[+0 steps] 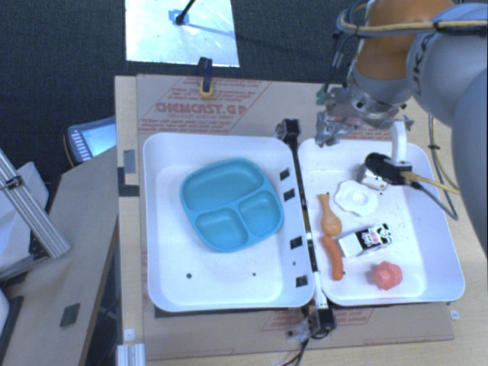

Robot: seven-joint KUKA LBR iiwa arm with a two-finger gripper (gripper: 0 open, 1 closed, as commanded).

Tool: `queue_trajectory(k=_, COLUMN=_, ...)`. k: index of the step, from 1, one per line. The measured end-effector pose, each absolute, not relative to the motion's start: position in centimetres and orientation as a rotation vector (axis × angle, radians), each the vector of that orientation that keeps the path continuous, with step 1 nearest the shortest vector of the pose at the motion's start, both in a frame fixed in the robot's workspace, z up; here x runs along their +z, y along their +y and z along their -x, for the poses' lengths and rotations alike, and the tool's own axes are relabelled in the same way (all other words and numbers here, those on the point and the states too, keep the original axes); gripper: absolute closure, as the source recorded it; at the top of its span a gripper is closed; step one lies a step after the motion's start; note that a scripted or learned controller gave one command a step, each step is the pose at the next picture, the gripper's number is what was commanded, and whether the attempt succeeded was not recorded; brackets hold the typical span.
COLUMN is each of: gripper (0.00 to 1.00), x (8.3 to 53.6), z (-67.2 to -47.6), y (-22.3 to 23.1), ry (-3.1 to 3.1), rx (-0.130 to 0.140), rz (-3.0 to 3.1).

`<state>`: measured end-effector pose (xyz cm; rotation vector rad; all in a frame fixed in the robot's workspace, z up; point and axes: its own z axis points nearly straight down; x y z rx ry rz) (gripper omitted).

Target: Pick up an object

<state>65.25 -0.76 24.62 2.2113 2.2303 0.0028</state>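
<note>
My gripper (328, 136) hangs over the far left corner of the right bin (435, 227), with nothing seen in it. Below it in that bin lie a white fried-egg toy (355, 197), a tan pear-shaped piece (329, 218), an orange sausage-like piece (333, 256), a small white and black carton (366, 239) and a pink lump (386, 274). All of them sit nearer the front than the gripper, apart from it.
The left bin (164, 204) holds a blue divided plate (231, 203). A black clipped divider (293, 181) runs between the bins. A yellow clamp (206, 78) stands at the bench's far edge, with a grey sheet (181, 21) behind it.
</note>
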Motion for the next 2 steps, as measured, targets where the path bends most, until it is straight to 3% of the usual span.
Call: queue_trajectory(k=2, gripper=1.0, x=25.0, z=-62.1, y=10.0, ry=2.232, rx=0.002, rz=-2.212)
